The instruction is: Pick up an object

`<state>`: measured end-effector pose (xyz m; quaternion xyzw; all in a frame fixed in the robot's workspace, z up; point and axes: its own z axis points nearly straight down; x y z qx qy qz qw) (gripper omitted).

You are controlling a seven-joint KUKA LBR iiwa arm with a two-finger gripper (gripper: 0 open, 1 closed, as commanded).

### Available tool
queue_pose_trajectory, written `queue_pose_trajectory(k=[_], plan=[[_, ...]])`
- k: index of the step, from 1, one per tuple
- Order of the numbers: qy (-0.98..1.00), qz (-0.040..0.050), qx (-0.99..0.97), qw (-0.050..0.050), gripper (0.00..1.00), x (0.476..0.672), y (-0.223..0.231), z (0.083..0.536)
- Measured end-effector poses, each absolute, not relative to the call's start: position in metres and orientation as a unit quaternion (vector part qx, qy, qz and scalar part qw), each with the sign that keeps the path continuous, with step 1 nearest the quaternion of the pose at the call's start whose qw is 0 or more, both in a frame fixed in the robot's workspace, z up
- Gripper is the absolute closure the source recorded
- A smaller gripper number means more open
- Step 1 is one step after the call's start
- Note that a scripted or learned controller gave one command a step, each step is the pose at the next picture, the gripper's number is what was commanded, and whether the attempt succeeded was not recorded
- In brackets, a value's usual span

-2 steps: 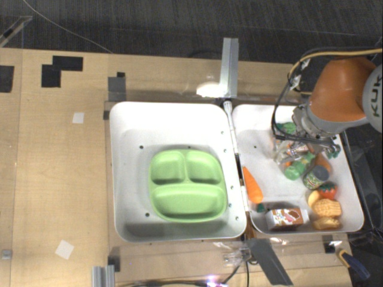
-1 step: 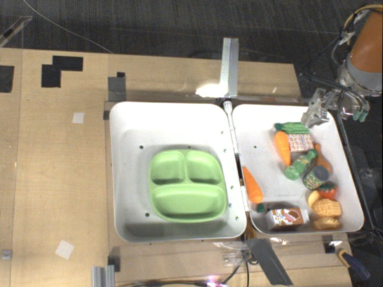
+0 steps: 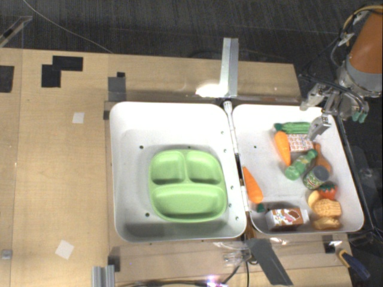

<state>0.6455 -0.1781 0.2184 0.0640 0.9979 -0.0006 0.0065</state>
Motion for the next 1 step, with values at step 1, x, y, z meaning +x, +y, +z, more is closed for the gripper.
queue_pose_trajectory(k=[1], plan=[[0.999,-0.0006,0.045,0.006,0.0,0.6229,-0.1719,0.0981]])
